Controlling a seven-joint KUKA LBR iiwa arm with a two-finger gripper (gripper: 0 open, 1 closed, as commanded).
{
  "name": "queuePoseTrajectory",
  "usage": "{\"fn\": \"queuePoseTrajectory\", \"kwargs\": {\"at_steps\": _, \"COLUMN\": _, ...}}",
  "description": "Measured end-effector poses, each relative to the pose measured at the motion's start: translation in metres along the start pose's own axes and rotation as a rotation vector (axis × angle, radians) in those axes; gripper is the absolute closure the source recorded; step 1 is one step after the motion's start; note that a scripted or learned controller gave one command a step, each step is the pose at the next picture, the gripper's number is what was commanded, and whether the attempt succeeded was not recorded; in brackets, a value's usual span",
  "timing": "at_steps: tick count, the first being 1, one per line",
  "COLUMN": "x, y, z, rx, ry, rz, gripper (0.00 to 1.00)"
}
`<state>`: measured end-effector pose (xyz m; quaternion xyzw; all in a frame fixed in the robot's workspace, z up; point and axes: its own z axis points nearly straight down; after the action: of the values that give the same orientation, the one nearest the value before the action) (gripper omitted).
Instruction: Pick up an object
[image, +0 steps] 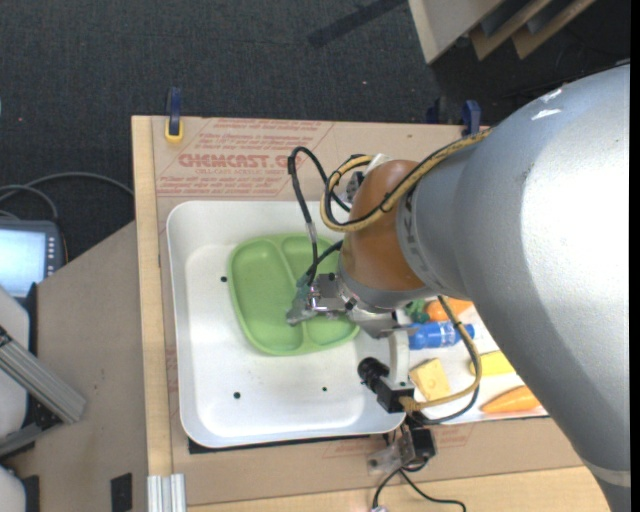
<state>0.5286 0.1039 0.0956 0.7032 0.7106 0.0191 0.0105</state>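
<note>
You see the gripper (305, 305) down in the left bin (200, 300), over the right part of the green tray (265, 290), which lies toward the bin's far right corner; whether it is parted or closed you cannot tell, since the orange band (375, 235) and grey arm (540, 250) cover it from above. In the right bin, near the edge shared with the left one, you can make out a blue bottle (440, 335), a yellow block (430, 378) and an orange piece (510, 400), each partly hidden by the arm.
</note>
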Motion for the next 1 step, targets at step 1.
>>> {"fn": "queuePoseTrajectory", "kwargs": {"at_steps": 1, "x": -0.0018, "y": -0.0025, "z": -0.0002, "rx": -0.001, "ry": 0.002, "rz": -0.002, "gripper": 0.00}}
